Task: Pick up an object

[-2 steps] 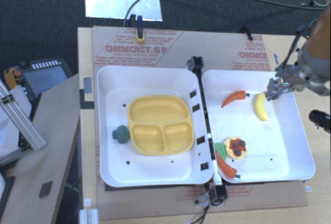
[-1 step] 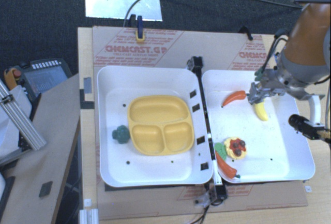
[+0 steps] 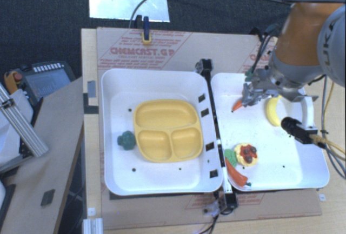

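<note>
My gripper (image 3: 250, 97) hangs over the back part of the right bin (image 3: 303, 173), under the grey and orange arm. A small orange carrot piece (image 3: 237, 105) lies right at its lower left tip, touching or nearly touching it; I cannot see whether it is gripped. A yellow banana (image 3: 273, 112) lies just right of the gripper. Nearer the front sits a yellow round toy with red spots (image 3: 246, 154), and beside it a red-orange vegetable with a green top (image 3: 235, 171).
The left bin (image 3: 116, 92) holds a yellow divided plate (image 3: 165, 129) and a green broccoli (image 3: 127, 140) at the plate's left. A black divider rail (image 3: 212, 119) runs between the bins. A black fitting with cables (image 3: 296, 129) hangs off the arm's right side.
</note>
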Motion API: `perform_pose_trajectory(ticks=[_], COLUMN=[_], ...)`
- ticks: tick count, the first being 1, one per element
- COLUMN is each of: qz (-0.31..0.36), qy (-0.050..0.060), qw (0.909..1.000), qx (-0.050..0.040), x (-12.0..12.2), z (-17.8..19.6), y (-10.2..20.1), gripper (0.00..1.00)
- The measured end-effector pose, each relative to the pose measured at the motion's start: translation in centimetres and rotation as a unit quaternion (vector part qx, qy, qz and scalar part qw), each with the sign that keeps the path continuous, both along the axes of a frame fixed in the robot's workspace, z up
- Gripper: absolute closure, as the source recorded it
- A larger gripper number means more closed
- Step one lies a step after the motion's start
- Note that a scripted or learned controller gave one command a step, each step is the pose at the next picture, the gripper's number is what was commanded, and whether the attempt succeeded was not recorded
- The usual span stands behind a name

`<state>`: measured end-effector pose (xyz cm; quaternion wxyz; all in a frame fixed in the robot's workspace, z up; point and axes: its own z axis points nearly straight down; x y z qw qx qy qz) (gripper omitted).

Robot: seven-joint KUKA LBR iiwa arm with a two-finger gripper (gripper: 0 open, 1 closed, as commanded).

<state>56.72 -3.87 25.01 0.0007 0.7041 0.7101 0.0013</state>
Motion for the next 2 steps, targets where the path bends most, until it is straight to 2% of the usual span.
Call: perform_pose_trajectory(ticks=[1, 2], qz=[0.001, 0.001], qy=[0.0, 0.001], qw=[1.0, 1.0], qx=[0.0008, 0.0009], x=[0.7, -0.4], z=[0.2, -0.4], y=[6.0, 11.7], gripper=[1.0, 1.0])
